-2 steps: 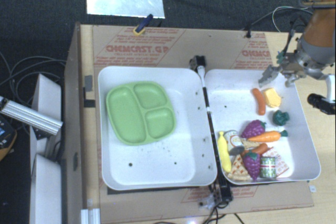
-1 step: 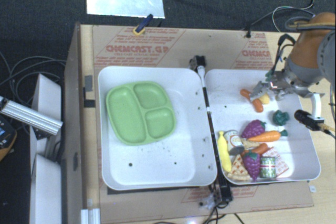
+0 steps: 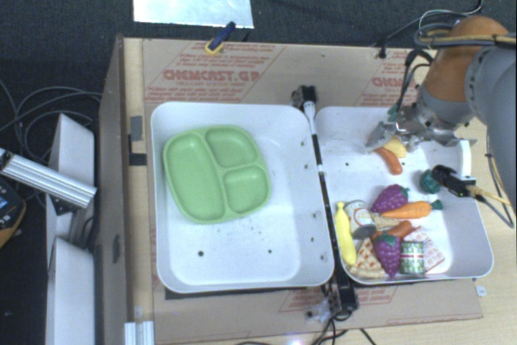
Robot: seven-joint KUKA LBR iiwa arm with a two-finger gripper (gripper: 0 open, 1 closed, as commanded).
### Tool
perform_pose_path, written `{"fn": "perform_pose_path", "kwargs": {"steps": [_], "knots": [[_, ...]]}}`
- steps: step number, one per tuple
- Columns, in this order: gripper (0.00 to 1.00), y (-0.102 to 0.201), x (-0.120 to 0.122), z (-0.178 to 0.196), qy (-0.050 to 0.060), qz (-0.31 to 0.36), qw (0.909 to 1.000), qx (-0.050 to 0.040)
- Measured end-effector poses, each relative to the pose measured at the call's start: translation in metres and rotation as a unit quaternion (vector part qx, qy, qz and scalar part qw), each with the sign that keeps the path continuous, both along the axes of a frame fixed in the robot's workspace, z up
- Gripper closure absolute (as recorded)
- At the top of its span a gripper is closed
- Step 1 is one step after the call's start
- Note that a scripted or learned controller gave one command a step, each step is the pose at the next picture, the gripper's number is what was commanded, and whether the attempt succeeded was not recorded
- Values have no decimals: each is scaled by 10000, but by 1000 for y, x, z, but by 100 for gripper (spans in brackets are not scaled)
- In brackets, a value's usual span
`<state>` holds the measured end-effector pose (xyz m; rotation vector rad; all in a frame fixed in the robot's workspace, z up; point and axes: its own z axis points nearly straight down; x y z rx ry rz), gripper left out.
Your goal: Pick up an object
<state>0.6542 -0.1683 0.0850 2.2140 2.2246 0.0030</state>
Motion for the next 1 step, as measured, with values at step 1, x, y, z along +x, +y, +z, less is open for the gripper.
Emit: {"fn": "perform_pose_path", "kwargs": {"steps": [1], "knots": [[100,-1,3,14,-43,11,10000,-15]]}}
